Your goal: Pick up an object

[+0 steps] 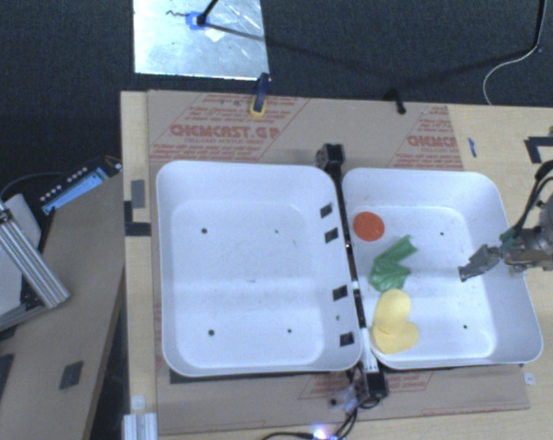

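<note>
Camera view shows the approach step: the gripper [467,271], its opening impossible to judge, hangs over the right bin [441,195], so it must next travel left toward the green toy [392,264], orange disc [369,225] or yellow toy [394,321].

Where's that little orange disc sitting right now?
The orange disc lies in the right bin, near its upper left corner by the divider, just above the green object.
</note>
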Controlling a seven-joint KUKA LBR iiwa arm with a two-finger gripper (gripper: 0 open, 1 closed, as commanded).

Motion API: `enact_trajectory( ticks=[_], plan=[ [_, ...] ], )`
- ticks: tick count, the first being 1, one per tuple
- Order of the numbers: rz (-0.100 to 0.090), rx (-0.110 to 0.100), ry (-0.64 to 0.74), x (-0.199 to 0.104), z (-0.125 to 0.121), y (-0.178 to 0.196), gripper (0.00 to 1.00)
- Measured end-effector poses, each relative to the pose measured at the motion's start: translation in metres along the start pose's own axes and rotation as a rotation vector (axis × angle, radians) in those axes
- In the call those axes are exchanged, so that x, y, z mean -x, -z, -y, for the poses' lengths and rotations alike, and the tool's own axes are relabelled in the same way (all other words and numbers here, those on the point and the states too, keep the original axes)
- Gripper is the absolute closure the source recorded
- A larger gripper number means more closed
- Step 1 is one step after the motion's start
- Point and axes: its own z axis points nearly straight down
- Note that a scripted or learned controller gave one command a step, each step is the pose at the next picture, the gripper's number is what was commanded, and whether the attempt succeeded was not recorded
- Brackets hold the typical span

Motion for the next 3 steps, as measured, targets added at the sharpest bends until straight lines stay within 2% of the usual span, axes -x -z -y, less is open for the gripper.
enact_trajectory(
  ticks=[1,2,3],
  plan=[
    [-0.007,-0.007,0.006,-0.078,0.007,-0.116,0.0],
    [-0.003,0.013,0.012,-0.159,-0.047,-0.011,0.0],
    [-0.004,0.0,0.009,-0.224,-0.035,-0.018,0.0]
  ],
)
